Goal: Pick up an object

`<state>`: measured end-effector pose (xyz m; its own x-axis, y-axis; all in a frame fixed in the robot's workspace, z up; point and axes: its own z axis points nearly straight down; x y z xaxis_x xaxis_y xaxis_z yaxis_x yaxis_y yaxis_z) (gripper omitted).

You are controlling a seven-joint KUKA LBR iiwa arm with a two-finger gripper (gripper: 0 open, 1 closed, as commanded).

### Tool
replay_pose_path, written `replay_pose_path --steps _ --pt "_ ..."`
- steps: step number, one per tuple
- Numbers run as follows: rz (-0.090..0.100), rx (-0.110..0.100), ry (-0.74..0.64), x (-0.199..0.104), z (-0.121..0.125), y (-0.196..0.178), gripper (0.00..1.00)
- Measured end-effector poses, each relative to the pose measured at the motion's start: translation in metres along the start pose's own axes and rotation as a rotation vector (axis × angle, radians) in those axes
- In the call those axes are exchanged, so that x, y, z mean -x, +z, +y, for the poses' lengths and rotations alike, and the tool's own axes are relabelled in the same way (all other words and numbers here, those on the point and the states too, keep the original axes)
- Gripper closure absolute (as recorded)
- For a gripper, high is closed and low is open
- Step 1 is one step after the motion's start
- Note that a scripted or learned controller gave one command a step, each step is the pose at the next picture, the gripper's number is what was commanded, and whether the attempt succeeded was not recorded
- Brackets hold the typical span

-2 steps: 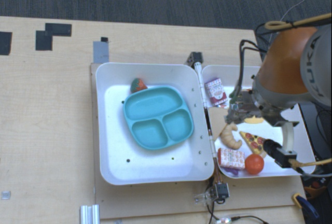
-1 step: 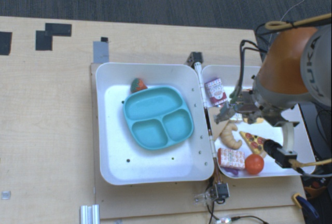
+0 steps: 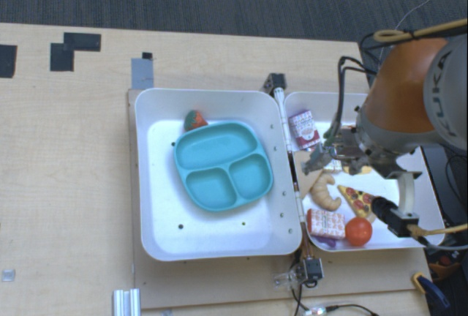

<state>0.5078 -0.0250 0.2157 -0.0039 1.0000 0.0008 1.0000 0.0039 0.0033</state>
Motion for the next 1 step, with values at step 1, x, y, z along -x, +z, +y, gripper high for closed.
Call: replay_pose_path --steps 1 --pt "-0.002 0.002 0.003 0.0646 -0.0203 0.1291 0.0"
